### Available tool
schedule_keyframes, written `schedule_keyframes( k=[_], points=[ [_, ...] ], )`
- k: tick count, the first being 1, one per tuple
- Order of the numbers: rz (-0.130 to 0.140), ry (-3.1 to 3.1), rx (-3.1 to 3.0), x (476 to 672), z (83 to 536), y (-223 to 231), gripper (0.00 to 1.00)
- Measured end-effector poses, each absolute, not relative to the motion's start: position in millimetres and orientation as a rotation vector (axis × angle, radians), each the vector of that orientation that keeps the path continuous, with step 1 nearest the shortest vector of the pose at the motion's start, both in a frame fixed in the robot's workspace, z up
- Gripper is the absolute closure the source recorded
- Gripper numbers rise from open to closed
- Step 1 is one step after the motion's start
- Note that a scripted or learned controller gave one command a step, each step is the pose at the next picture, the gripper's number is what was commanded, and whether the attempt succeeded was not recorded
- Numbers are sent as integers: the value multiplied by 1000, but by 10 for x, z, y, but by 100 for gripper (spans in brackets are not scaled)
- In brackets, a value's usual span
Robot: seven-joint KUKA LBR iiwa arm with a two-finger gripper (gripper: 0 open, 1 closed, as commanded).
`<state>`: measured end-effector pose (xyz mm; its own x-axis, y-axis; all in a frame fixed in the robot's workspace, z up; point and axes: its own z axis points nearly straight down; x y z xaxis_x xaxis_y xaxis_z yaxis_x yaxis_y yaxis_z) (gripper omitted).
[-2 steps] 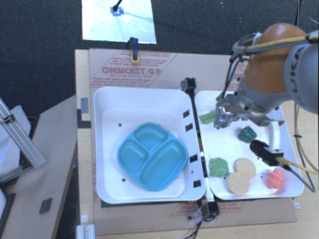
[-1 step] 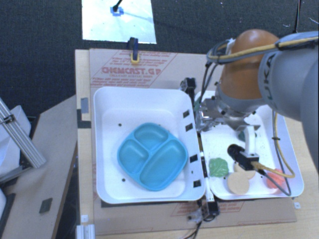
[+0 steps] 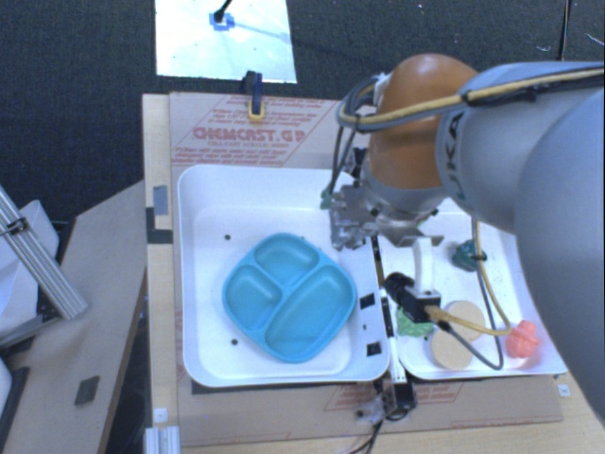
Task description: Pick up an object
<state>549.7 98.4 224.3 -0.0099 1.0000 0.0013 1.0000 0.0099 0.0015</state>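
The grey arm (image 3: 529, 149) reaches in from the right, and its orange band (image 3: 416, 112) sits above the divide between the two white bins on the counter (image 3: 156, 291). The gripper (image 3: 346, 230) hangs over the right-hand part of the left bin (image 3: 208, 244), near that bin's far wall. From this angle I cannot tell whether it is spread or pressed together, and nothing can be seen held in it. A blue plate (image 3: 288, 296) with three compartments lies flat on the floor of the left bin. It is turned at an angle, and its far right edge is just below and beside the gripper; whether the two touch cannot be told. In the right bin (image 3: 501, 296), a small teal piece (image 3: 465, 253) lies towards the far side, a round tan disc (image 3: 452, 346) lies at the near side, and a pink toy (image 3: 522, 340) lies just right of the disc. A green thing (image 3: 410, 325) shows partly at the bin's near left corner. Beyond the bins, a sheet of cardboard (image 3: 250, 135) with red print lies on the counter, with a yellow and black clamp (image 3: 253, 97) at its far edge.
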Motion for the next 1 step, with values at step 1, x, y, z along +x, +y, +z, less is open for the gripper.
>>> schedule_keyframes(
  k=[1],
  points=[
    [1,2226,2217,5496,2245,953,0]
  ],
)
